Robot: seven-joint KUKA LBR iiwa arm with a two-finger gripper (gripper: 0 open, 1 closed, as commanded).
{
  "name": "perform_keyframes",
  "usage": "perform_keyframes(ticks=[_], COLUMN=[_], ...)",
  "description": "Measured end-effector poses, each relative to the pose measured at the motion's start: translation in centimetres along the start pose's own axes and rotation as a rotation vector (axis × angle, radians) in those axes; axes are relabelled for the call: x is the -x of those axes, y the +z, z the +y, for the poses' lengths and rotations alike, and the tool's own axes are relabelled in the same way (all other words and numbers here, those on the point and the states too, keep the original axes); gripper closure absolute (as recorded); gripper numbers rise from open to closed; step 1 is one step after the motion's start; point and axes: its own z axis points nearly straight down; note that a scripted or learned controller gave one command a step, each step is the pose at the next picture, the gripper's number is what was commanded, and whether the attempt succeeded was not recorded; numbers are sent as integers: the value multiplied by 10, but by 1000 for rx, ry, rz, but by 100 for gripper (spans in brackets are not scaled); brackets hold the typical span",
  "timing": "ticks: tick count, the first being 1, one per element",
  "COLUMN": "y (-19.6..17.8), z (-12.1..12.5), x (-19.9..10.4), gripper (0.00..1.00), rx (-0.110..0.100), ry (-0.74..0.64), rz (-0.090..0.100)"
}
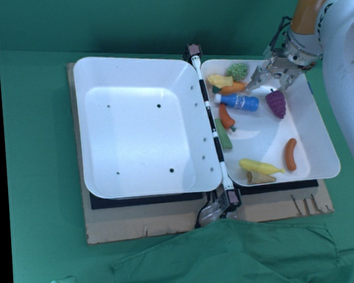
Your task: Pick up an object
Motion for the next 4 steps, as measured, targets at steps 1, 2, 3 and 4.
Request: perform_keyframes(ticks=[1,2,3,4], y=[-7,-1,1,-16], z=[-2,-21,-1,2], x=[-42,1,-5,-5], gripper=[0,0,0,100], rx=[14,47,10,32], ry=[12,16,7,13], rz=[-14,-5,-8,-11])
